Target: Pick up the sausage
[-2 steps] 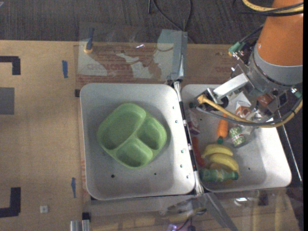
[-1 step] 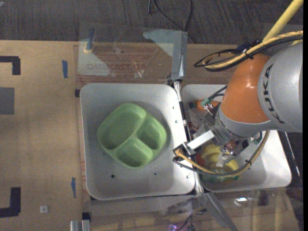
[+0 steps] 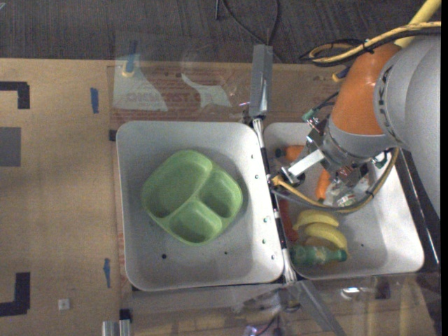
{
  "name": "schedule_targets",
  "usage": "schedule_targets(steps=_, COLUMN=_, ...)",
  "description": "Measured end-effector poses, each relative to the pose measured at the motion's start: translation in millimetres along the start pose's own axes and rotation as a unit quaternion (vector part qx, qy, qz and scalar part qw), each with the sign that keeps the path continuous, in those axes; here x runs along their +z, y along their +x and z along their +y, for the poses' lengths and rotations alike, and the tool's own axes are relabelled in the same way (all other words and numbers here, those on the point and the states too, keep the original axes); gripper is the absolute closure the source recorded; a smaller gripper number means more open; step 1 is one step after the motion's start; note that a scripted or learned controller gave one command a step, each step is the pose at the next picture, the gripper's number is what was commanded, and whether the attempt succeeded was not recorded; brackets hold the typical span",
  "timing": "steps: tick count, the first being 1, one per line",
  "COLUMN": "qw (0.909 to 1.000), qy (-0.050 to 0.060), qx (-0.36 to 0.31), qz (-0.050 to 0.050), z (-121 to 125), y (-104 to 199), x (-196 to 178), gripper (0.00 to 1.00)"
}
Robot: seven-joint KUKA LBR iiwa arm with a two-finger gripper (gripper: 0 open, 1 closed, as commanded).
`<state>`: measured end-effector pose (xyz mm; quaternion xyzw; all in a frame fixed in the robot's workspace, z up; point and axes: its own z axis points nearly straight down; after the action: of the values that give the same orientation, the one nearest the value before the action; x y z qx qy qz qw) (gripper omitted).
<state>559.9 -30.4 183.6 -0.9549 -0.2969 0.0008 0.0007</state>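
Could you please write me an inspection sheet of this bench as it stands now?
Surface: two white bins side by side, left bin and right bin, on a brown bench with blue tape marks.
Job's things: a reddish sausage-like piece lies along the right bin's left wall, partly hidden; I cannot tell for sure that it is the sausage.
Clutter: green divided plate in the left bin; bananas, a green bottle and an orange carrot-like piece in the right bin.
Grippers: the gripper hangs low over the right bin; its state is hidden.
Cables: yellow hoses on the arm; black cable on the floor.
Surroundings: dark carpet.
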Motion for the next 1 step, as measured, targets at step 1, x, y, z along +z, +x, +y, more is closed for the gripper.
schedule_targets(steps=1, qw=1.0000, qy=-0.002, qx=0.006, qz=0.004, z=70.3, y=-6.5, x=95.1, gripper=0.00)
